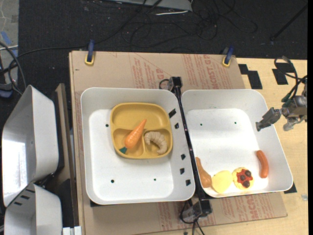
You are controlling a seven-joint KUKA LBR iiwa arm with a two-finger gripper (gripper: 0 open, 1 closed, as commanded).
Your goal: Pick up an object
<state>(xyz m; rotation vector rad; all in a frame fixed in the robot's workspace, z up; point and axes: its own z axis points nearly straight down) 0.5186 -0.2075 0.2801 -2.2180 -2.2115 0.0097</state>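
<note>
Camera view looks down on the counter (pixel 146 67), where two white bins lie side by side. At the right edge the hand (pixel 278 117) sits over the right rim of the right bin (pixel 222 131). It is small and partly cut off; nothing is seen between its fingers, and I cannot tell how far open they are. It seems parked at the side so that the bins stay free to see.

The things of the right bin are gathered along its near wall: a sausage (pixel 263 163), a small pizza (pixel 243 177), a yellow disc (pixel 222 181) and a drumstick (pixel 203 172). I judge the sausage the easiest target, because it is the nearest to the hand and lies apart from the others. Its long axis runs almost from far to near, so fingers closing across the short width would fit best.

In the left bin (pixel 98 170) a yellow tray (pixel 141 109) keeps a carrot (pixel 135 133) and a shrimp (pixel 157 141) in its compartments. The carrot points its thin end up and to the right, along a diagonal.
</note>
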